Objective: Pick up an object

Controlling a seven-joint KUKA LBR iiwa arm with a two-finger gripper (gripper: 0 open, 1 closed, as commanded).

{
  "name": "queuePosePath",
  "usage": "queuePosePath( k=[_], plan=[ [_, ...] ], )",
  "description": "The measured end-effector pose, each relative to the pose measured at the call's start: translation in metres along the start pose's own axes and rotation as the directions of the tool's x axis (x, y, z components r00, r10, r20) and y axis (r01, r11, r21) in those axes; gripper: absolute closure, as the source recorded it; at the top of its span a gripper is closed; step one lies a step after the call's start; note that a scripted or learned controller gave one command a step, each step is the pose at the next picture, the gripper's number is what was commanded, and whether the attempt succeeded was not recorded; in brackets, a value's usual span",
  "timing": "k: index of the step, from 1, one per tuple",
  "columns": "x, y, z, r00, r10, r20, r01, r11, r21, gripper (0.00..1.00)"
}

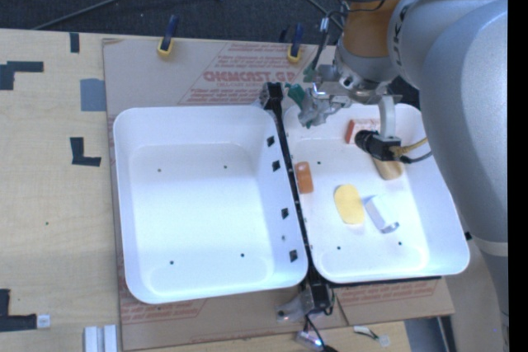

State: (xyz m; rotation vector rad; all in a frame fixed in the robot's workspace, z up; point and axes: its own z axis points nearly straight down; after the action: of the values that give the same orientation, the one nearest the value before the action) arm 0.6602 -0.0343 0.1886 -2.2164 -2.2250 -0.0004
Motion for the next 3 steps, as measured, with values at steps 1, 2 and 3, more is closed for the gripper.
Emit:
queuePosePath(
  k=[1, 2, 3],
  plan=[
    [-0.073, -0.018, -0.075, 0.999, 0.041, 0.003, -0.041, 0.999, -0.007, 1.0],
    [-0.042, -0.024, -0.018, 1.0, 0.002, 0.0, -0.002, 1.0, 0.005, 1.0],
    [-0.003, -0.02, 0.001, 1.0, 0.001, 0.001, -0.001, 1.0, 0.001, 1.0]
  ],
)
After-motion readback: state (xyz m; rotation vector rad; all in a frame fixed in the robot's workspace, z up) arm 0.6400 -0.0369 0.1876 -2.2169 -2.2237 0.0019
